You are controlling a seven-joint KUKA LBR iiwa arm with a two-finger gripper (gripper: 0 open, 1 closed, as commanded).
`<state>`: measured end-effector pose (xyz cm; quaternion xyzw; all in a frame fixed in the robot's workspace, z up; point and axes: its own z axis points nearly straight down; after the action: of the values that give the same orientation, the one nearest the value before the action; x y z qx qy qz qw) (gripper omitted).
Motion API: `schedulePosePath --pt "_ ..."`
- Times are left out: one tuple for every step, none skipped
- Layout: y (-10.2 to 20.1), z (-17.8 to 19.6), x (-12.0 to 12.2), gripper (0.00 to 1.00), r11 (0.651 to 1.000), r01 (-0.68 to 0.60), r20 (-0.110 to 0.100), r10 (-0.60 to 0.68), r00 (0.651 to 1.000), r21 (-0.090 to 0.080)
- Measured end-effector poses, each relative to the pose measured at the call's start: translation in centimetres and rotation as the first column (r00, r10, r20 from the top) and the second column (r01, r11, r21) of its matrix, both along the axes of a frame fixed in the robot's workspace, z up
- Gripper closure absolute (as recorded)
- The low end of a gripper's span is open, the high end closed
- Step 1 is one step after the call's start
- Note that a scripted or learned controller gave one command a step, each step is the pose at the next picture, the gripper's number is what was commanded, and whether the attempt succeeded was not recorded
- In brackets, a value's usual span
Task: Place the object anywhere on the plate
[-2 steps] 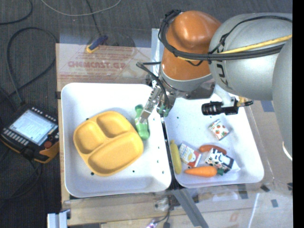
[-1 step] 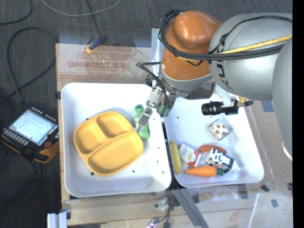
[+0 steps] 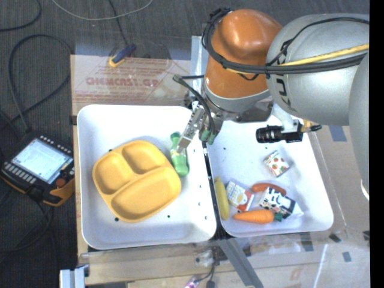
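Note:
A yellow plate with three compartments lies in the left bin. A green object, shaped like a small bottle, is at the plate's right edge, near the divider between the bins. My gripper hangs under the orange wrist band, just above and right of the green object and close to its top end. Whether it touches the object is unclear from this slant.
The right bin holds a yellow corn cob, an orange carrot, a red sausage, a few small cartons and a white-and-red box. A tablet lies on the floor at the left.

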<state>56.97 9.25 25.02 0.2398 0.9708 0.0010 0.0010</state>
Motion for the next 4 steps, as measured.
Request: schedulePosePath --pt "1.9 -12.5 1.6 1.00 0.995 0.099 0.003 -0.099 0.995 0.002" --pt "8.3 -8.6 0.8 1.00 0.973 0.232 -0.003 -0.232 0.973 -0.002" --pt "8.3 -8.6 0.8 0.00 0.973 0.232 -0.003 -0.232 0.973 -0.003" --pt "12.6 -3.0 8.4 0.00 0.991 0.137 0.000 -0.137 0.991 -0.004"
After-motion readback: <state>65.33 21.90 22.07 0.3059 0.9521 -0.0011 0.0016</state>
